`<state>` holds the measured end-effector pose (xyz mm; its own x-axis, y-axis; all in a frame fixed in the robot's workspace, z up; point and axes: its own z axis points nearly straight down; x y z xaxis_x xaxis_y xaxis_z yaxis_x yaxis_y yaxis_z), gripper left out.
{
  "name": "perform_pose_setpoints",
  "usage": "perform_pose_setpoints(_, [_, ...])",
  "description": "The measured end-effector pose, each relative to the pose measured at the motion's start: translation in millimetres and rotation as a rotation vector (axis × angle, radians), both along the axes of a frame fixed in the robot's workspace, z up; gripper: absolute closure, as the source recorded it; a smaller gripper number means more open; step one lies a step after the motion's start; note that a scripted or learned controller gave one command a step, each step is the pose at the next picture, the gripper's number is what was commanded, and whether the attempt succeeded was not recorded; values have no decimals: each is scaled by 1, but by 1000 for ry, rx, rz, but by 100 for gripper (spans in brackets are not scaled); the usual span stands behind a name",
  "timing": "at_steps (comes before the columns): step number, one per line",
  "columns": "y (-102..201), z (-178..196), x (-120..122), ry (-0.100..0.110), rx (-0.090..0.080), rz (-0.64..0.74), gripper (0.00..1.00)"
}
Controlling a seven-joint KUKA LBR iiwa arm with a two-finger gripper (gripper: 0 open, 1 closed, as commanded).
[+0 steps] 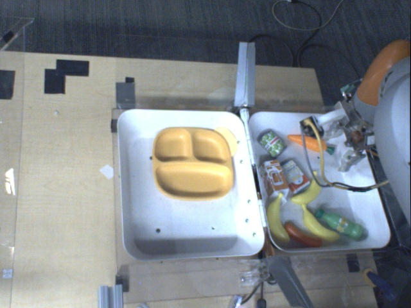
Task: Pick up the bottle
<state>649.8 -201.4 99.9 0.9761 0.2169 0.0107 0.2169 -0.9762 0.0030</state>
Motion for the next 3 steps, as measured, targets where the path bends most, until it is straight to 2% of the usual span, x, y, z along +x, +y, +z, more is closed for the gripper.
perform_pose_setpoints(1, [-3, 85, 16, 5, 0, 19, 0])
perform_pose_setpoints(2, [-3, 5, -42, 8, 2, -15, 0])
perform_pose_setpoints(3, [-3, 87, 7, 5, 1, 0, 0])
